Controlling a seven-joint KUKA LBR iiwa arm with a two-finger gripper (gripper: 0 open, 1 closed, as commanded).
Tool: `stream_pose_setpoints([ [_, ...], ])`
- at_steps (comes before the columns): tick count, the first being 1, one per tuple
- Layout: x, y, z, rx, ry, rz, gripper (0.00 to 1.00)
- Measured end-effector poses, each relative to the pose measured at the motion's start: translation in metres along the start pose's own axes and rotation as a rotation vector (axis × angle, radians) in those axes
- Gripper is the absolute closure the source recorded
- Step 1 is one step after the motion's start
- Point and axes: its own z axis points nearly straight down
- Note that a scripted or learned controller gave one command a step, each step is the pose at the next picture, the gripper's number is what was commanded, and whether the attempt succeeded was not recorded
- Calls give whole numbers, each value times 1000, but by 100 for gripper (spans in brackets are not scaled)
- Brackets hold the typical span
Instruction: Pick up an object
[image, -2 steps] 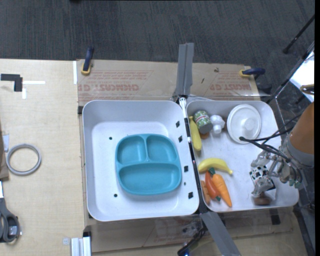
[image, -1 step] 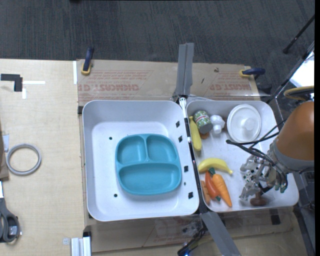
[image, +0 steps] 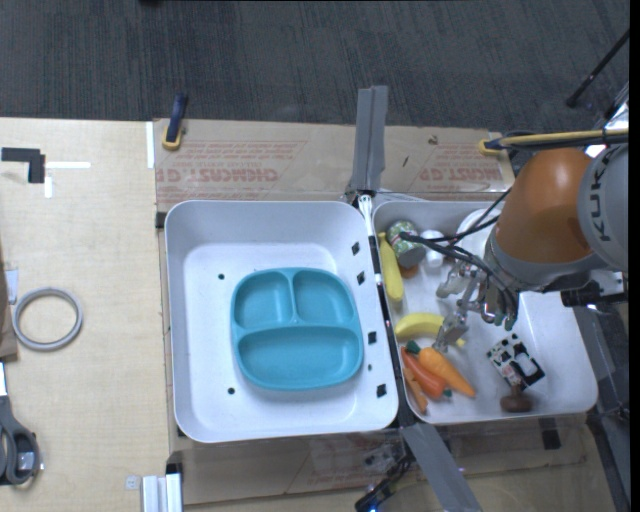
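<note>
Orange carrots (image: 437, 371) lie just below your gripper (image: 458, 322) in the right bin (image: 560, 395); you cannot tell its finger state.

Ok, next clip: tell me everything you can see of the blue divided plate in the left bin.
The blue divided plate looks like smooth light-blue plastic, a rounded rectangle with a raised rim. Ridges split it into three compartments: two small ones on the far side and one wide one on the near side. It lies flat, right way up, turned slightly askew, about mid-floor in the left bin. Nothing lies in it, and it touches nothing but the bin floor.
</note>
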Motion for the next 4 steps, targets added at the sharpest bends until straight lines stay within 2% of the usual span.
stream_pose_setpoints([
  [1, 45, -4, -5, 0, -19, 73, 0],
  [2, 1, -91, -23, 1, -1, 132, 0],
  [3, 48, -51, 0, 1, 2, 163, 0],
  [4, -4, 8, 0, 0, 0, 121, 0],
])
